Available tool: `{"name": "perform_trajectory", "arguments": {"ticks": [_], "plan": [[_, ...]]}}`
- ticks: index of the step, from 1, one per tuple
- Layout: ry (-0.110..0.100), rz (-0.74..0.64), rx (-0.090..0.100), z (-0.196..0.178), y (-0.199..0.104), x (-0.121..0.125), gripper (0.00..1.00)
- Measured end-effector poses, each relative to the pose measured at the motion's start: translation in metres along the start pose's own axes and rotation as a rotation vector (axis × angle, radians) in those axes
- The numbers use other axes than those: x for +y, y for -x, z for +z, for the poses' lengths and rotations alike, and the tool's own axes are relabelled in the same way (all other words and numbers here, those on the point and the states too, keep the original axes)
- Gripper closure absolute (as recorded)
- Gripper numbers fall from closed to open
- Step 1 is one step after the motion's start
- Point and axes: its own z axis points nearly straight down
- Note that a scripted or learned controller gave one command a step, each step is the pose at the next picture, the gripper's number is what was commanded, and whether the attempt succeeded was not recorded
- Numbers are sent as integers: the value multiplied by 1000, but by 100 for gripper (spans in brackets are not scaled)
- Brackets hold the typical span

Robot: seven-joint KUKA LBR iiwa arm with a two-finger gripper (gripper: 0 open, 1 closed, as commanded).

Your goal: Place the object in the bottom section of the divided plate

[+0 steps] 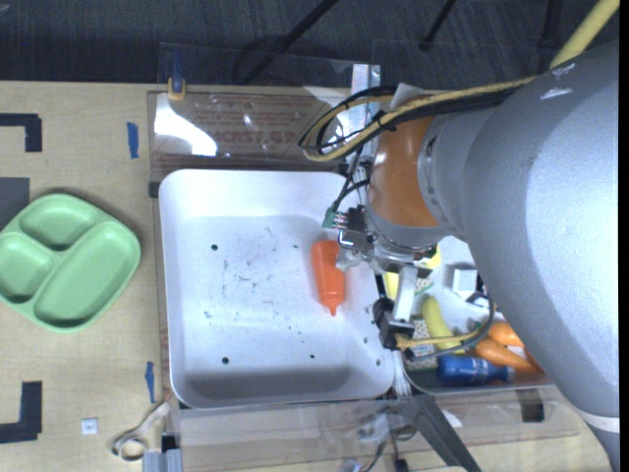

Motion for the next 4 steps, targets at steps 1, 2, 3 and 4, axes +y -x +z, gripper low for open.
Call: {"name": "perform_trajectory", "arguments": {"ticks": [1, 2, 3, 4], "plan": [[2, -20, 22, -2, -16, -2, 0], [-4, 6, -16, -4, 8, 0, 100], [0, -15, 8, -9, -10, -2, 0], [0, -15, 8, -9, -10, -2, 0]]}}
